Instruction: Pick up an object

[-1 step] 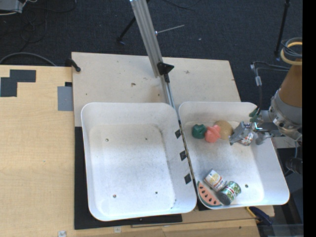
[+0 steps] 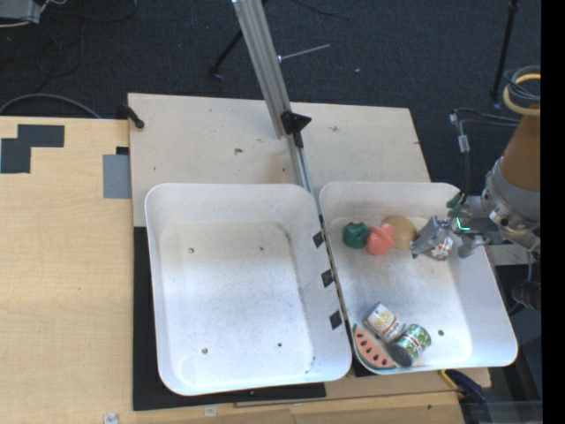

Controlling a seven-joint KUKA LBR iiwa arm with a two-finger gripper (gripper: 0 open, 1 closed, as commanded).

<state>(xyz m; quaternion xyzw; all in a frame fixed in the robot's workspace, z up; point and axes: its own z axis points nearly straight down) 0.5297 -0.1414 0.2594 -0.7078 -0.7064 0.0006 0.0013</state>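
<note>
Bench carries two white bins; right bin holds everything; arm reaches over its right rim; jaws low near the top, state cannot tell; tan ball just left, then pink piece, green piece; cans near front.

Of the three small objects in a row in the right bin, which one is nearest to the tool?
The tan object, rightmost of the row, beside the tool.

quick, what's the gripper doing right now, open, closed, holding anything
Gripper: over the right bin, cannot be told.
</note>
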